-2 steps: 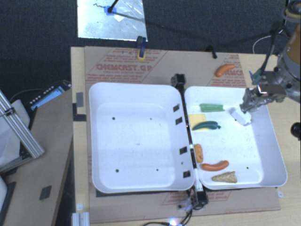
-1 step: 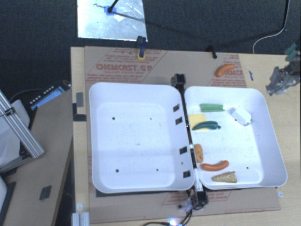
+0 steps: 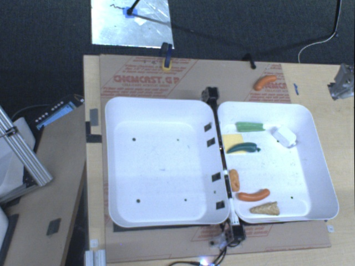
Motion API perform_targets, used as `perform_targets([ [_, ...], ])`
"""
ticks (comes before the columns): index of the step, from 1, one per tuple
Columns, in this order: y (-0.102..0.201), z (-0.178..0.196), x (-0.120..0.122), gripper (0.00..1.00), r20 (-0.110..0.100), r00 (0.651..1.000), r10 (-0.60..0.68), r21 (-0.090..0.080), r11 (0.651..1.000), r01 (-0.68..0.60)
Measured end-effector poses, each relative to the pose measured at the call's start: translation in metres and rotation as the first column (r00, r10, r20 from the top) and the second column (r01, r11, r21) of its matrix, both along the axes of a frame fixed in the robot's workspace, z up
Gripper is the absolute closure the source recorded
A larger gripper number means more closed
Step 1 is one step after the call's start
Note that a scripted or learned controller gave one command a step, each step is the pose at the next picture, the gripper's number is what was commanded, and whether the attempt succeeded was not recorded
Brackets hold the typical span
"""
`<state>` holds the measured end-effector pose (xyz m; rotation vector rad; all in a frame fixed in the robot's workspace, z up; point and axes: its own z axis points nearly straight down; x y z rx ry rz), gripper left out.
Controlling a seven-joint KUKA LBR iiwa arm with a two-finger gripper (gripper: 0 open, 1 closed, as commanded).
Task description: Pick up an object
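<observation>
Two shallow white bins of smooth moulded plastic with rounded corners, the left bin [image 3: 161,165] and the right bin [image 3: 316,165], sit side by side on a brown cardboard sheet [image 3: 138,76] printed with red lettering. Black clips join them along their shared edge.

All the loose items in the bins lie in the right bin. From nearest to farthest:
- At 6 o'clock lies one tan, rough-edged wedge [image 3: 265,208].
- Just beyond it, close but apparently apart, is one glossy orange-red sausage [image 3: 254,195], slightly curved.
- One short orange lump [image 3: 234,179] rests at 8 o'clock against the dividing wall.
- At 10 o'clock there is one flat yellow square [image 3: 233,143].
- One dark teal, pod-shaped piece [image 3: 248,147] overlaps the square's right edge.
- One pale white blocky piece [image 3: 283,137] lies near 12 o'clock.
- One straight green stick [image 3: 249,127] lies at 11 o'clock, nearest the far wall.

That makes seven candidate objects in the bin. An eighth, a second orange sausage [image 3: 265,82], lies outside on the cardboard beyond the far rim.

The gripper [image 3: 342,83], grey and metallic, hangs at 2 o'clock of the right bin, off its corner and well apart from every item. Whether it is released or clenched cannot be told; nothing is seen in it.

Farther back are one blue-and-yellow clamp [image 3: 166,57] and one crinkled reflective foil sheet [image 3: 130,15].
</observation>
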<state>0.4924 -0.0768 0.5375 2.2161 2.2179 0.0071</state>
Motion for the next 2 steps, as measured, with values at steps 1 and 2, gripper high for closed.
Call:
perform_targets([
  [1,-0.083,-0.002,-0.007,1.00,-0.004,1.000,-0.007,-0.002,1.000,0.007],
  [2,-0.010,-0.116,-0.006,1.00,-0.016,1.000,0.009,0.005,1.000,-0.009],
])
